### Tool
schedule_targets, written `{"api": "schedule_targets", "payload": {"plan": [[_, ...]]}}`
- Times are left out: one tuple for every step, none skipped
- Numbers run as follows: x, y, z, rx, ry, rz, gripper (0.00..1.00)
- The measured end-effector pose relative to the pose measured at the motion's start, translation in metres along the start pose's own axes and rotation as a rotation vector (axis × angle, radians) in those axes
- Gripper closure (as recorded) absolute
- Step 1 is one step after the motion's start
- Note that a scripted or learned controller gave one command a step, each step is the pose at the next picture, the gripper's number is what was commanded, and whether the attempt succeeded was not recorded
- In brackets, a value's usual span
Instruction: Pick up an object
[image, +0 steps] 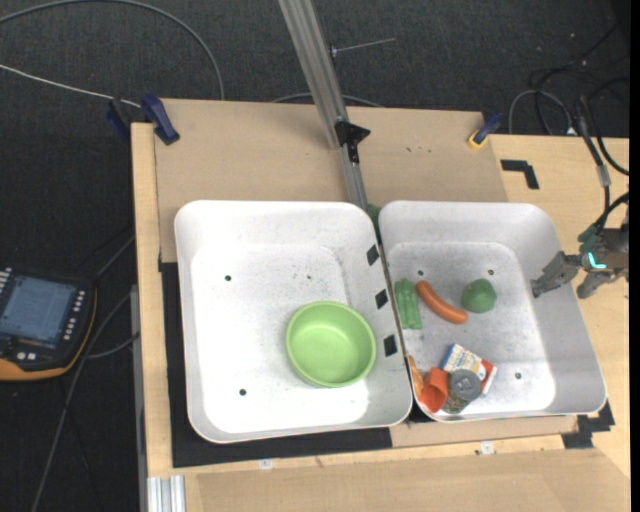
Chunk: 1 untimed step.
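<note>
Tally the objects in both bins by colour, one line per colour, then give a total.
Green: 3, namely bowl, round green ball, flat green piece
Orange: 2, namely carrot-like stick, orange scoop-like piece
Grey: 1, namely round disc
Multicoloured: 1, namely small printed packet
Total: 7

A green bowl (331, 344) sits in the left bin (210, 250) on the bench (260, 150). The right bin (540, 250) holds a carrot (441, 302), a green ball (479, 296) and a small carton (470, 362). The hand (572, 274) hovers at that bin's right rim.
</note>
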<state>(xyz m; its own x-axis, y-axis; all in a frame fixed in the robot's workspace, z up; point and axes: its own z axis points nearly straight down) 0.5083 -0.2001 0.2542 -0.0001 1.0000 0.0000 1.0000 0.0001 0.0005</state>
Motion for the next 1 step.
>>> {"api": "schedule_targets", "payload": {"plan": [[0.0,0.0,0.0001,0.0,0.0,0.0,0.0]]}}
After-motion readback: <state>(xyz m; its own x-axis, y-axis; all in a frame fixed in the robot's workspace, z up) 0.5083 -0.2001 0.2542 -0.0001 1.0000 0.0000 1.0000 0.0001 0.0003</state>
